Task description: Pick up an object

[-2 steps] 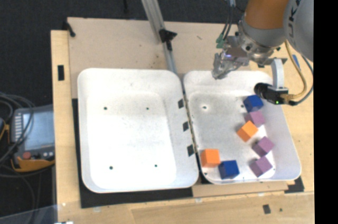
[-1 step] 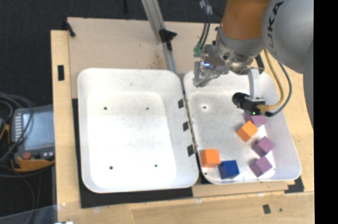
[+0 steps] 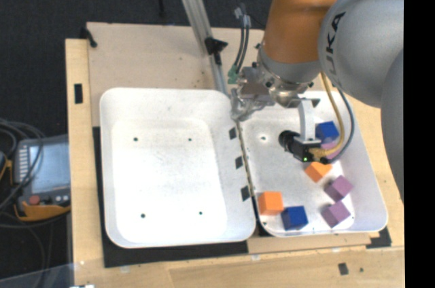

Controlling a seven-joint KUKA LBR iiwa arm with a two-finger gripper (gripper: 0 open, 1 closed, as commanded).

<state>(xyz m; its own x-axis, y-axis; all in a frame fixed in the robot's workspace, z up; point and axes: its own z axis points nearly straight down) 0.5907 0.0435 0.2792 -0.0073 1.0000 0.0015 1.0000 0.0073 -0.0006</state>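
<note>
Several small blocks lie in the right bin (image 3: 272, 144). An orange block (image 3: 271, 202) and a blue block (image 3: 294, 217) sit near its front edge. Two purple blocks (image 3: 338, 187) (image 3: 336, 213) rest at the front right. Another orange block (image 3: 317, 171) and a second blue block (image 3: 327, 130) lie toward the right wall. My gripper (image 3: 240, 109) hangs over the bin's back left corner, close to the wall between the bins and well away from the blocks. Nothing shows beneath it.
The left bin (image 3: 163, 164) stands beside the right one, their walls touching. A slanted aluminium bar (image 3: 194, 8) rises behind the bins, near the gripper. A control pendant (image 3: 41, 171) lies off the bench at the left.
</note>
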